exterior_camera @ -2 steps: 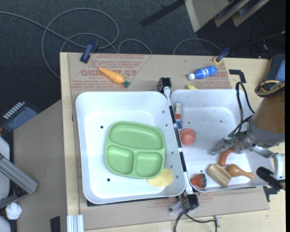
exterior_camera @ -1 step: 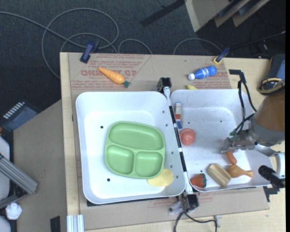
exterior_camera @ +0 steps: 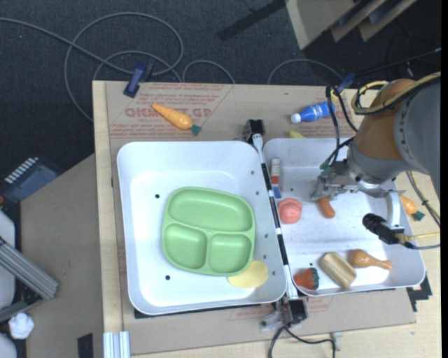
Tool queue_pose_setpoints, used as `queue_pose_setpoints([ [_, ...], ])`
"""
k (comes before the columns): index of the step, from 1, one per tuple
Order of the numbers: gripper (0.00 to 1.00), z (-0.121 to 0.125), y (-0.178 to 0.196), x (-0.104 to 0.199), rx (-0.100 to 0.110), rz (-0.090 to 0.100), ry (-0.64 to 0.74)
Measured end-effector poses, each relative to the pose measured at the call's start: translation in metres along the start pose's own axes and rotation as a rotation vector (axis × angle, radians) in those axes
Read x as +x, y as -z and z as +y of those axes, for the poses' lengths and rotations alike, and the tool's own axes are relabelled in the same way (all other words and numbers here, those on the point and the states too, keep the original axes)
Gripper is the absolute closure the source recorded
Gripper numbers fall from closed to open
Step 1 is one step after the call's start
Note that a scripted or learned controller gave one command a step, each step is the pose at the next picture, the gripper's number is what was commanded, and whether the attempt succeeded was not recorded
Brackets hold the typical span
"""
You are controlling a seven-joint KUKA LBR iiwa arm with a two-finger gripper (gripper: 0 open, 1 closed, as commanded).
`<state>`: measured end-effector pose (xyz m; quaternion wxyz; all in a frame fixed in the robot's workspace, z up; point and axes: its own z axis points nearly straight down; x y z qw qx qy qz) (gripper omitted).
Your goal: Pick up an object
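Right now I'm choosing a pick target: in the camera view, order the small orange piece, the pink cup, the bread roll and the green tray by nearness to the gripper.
1. Small orange piece, just below the gripper.
2. Pink cup, to its left.
3. Bread roll, lower in the right bin.
4. Green tray, in the left bin.

A dark, speckled carpet floor (exterior_camera: 49,77) surrounds the desk (exterior_camera: 217,101), whose top is a pale brown cardboard-like sheet with faded red lettering. Thin grey cables (exterior_camera: 105,42) loop across the floor beyond the desk's far edge, and a blue clip (exterior_camera: 137,79) sits at the far left corner. At the upper right, a beige piece of furniture (exterior_camera: 329,21) juts in. At the left, a dark keypad-like device (exterior_camera: 24,178) lies on the floor beside a grey metal rail (exterior_camera: 28,269). Light is even and soft.
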<state>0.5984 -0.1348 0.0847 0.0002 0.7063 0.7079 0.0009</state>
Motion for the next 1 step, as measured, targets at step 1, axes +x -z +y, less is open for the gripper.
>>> queue_pose_setpoints([
  [1,1.0,-0.0094,0.1013,0.1009,-0.002,0.001,0.001],
])
